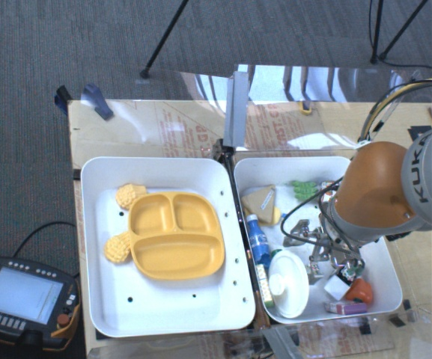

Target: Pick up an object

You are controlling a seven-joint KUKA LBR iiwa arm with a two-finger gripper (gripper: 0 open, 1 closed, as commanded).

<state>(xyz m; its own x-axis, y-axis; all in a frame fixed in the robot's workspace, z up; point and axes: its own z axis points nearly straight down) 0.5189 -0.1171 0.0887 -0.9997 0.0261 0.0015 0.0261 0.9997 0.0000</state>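
My gripper (334,264) hangs low over the right bin (314,163), below the orange wrist band. Its metal fingers point down among the clutter near the bin's front right. Close to the fingers lie a small white block (336,288) and an orange-red object (359,291). A white bowl (288,283) sits just left of the gripper. A blue bottle (257,239), a tan wedge (260,200) and a green item (304,190) lie further left and back. Nothing is visibly held.
The left bin (96,275) holds a yellow divided plate (175,234) with two yellow textured pieces (129,195) (116,249) by its left side. A pink flat item (347,307) lies at the right bin's front. A teach pendant (25,298) sits off the bench, lower left.
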